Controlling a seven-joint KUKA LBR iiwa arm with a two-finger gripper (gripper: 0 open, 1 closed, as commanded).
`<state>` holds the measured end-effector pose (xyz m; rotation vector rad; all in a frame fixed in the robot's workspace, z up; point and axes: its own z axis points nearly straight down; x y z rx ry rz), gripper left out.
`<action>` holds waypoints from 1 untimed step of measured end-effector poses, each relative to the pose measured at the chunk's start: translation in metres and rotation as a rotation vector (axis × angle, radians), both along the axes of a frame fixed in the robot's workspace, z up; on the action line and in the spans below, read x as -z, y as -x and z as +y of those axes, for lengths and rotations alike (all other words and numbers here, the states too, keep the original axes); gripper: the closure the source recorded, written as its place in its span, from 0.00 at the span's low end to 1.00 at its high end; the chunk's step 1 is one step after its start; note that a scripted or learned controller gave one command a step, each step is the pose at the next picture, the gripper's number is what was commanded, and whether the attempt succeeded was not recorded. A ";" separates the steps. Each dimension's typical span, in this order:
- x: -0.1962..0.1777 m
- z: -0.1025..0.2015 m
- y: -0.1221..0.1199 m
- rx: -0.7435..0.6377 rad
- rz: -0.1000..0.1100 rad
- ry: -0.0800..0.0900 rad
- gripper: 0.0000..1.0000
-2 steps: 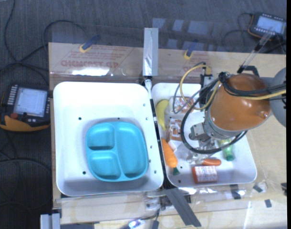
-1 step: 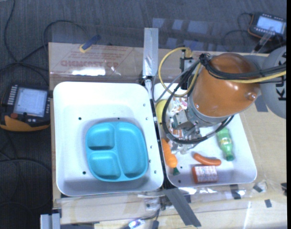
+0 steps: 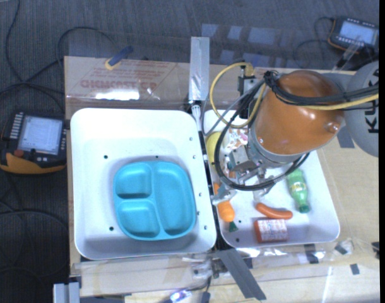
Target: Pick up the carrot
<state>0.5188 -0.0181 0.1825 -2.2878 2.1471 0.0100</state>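
The carrot (image 3: 226, 211) is a short orange piece with a green end, lying at the left side of the right bin (image 3: 325, 223), close to its front left corner. The arm's orange wrist band (image 3: 293, 115) hangs over the middle of that bin. My gripper (image 3: 243, 172) reaches down below it, just up and to the right of the carrot. Cables and the wrist hide most of the gripper.
A blue divided plate (image 3: 154, 197) lies in the left bin (image 3: 91, 131). In the right bin are a green bottle (image 3: 298, 190), a red sausage (image 3: 274, 211), a red can (image 3: 271, 230) and a yellow object (image 3: 213, 145) partly under the arm.
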 end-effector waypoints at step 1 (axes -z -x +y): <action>-0.007 0.003 -0.001 0.001 0.003 -0.006 1.00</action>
